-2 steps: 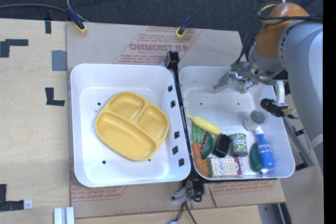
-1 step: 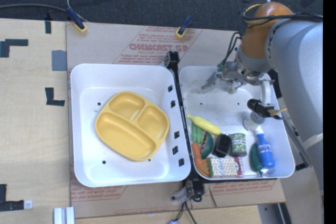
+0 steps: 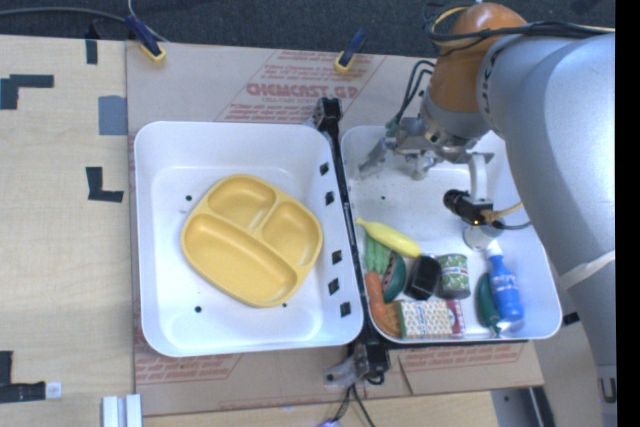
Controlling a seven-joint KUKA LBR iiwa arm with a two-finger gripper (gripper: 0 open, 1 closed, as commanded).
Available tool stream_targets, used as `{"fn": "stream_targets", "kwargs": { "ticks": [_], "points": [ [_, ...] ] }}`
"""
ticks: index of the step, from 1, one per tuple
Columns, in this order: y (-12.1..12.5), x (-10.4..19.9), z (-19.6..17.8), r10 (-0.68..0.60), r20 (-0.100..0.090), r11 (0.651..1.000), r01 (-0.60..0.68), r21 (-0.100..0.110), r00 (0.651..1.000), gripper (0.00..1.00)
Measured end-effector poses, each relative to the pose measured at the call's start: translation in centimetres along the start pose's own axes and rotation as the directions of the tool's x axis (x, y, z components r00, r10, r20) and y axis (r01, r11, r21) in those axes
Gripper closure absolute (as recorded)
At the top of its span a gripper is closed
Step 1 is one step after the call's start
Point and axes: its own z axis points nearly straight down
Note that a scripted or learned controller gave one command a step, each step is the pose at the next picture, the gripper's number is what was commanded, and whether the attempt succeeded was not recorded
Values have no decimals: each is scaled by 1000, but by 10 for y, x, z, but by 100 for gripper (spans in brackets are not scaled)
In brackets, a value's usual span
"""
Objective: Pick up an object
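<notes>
Nearest, along the right bin's [image 3: 548,287] front edge, lies a crowded pile with a blue bottle [image 3: 503,292], likely light, stiff and slippery, best pinched across its body, a yellow banana [image 3: 392,238] behind it, and farther back the gripper [image 3: 408,155] hovering, empty, its opening impossible to judge.

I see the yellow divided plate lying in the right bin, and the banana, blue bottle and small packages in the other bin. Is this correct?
Not quite. The camera view shows the yellow divided plate lying in the left bin. The banana, the blue bottle and the small packages are in the right bin, as you said.
</notes>
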Motion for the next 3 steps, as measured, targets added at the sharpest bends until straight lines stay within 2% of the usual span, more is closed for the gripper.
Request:
{"fn": "stream_targets", "kwargs": {
  "ticks": [1,2,3],
  "points": [
    [0,0,-10,-1,1,1000,1,-1,1000,100],
    [0,0,-10,-2,1,1000,2,0,1000,0],
    [0,9,0,1,1,1000,-1,0,1000,0]
  ]
}}
